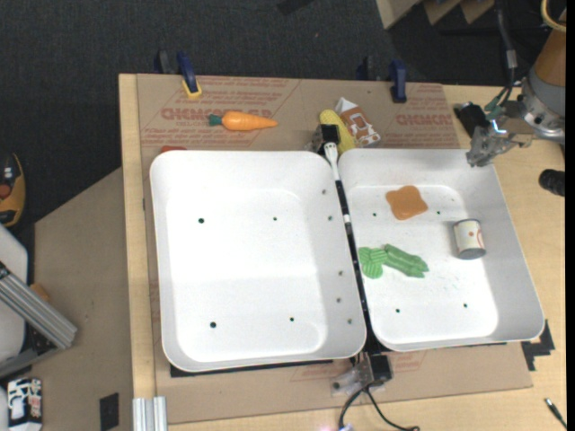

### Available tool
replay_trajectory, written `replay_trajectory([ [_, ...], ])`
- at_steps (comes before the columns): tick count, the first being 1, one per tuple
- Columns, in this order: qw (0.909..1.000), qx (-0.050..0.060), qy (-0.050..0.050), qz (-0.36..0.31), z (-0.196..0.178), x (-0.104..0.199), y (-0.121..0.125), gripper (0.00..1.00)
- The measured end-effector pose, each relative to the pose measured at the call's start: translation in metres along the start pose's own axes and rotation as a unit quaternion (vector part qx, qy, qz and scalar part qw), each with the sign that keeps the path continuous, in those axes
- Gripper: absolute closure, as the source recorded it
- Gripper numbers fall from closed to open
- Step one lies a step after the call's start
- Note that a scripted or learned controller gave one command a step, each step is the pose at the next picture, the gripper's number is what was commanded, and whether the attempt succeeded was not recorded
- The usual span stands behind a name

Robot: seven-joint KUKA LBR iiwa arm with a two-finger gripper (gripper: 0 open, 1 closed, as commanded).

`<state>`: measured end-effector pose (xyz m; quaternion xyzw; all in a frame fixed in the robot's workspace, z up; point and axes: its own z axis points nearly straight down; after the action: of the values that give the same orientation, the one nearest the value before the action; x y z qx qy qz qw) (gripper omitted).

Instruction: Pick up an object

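Objects for picking lie in the right white plastic bin point(503, 268): a flat orange blob-shaped piece point(406, 202) toward twelve o'clock, a small white-and-grey cylinder like a can point(467, 238) toward three o'clock, and a green knobbly strip, perhaps a toy vegetable, point(393, 260) near the centre, toward nine o'clock. The metal gripper point(482, 146) hangs at the bin's one o'clock corner, over the rim, well apart from all three; nothing sits in it, and whether it is spread or closed I cannot tell, since it reads as a small blurred tangle. From here a descent could strike the rim or sloped wall instead of the floor, the can could roll away from a glancing touch, and the flat orange piece offers little height to pinch. Most of the arm is cut off at the right edge. Outside the bins, an orange toy carrot point(243, 121) lies on the cardboard at eleven o'clock.
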<state>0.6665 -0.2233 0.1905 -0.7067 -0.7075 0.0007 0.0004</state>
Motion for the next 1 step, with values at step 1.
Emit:
replay_trajectory([
  [1,1.0,-0.003,-0.001,-0.001,-0.0121,0.0,0.0011,1.0],
])
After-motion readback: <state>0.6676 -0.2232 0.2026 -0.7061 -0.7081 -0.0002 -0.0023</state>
